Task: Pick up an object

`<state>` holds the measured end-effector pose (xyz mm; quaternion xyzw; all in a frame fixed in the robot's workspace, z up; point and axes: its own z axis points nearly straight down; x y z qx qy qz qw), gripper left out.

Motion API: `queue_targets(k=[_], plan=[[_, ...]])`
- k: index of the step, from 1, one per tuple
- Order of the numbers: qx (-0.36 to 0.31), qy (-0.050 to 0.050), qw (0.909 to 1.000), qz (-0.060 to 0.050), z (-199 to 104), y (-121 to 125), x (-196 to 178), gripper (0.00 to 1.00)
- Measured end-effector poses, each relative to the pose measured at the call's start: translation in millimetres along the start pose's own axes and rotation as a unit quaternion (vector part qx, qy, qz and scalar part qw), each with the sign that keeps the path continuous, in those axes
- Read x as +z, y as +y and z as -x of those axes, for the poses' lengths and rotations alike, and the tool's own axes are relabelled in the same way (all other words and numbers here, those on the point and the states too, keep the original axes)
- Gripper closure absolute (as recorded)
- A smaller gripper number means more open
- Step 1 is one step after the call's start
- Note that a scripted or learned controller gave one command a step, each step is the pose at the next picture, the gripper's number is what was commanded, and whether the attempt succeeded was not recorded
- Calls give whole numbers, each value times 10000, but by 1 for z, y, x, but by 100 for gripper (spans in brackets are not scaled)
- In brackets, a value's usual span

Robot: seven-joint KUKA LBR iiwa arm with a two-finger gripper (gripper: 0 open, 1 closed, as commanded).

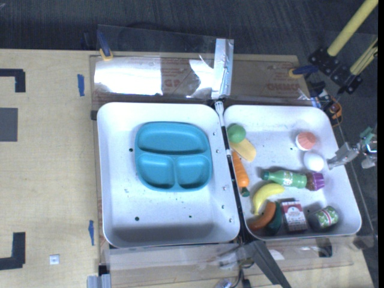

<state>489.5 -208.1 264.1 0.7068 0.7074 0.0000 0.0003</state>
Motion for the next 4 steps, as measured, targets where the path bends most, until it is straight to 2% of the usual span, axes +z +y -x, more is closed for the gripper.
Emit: queue_targets(k=[1,2,3,4], plan=[[-1680,18,9858,-19,-16,26,138,0],[-1085,5,9941,18,-75,62,177,0],[-1083,-7,9941,51,-75,64,165,100],[-1175,3,9931,44,-142,102,41,100]])
